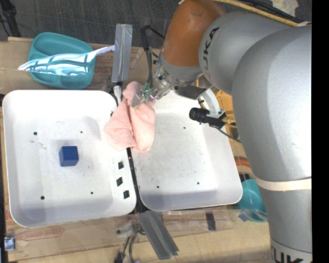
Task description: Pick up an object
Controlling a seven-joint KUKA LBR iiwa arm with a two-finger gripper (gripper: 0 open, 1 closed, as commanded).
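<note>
Grey arm [268, 108], lettered "UKA" on its casing, fills the right side. Its jaws [149, 93] pinch the top of a pink cloth [132, 126], which hangs over the divider [126, 163] between the bins. Lifting seems underway; next, I judge, a straight rise clear of the divider.

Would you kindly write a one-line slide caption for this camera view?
The gripper lifts a pink cloth over the divide between two bins, a blue cube in the left one.
</note>
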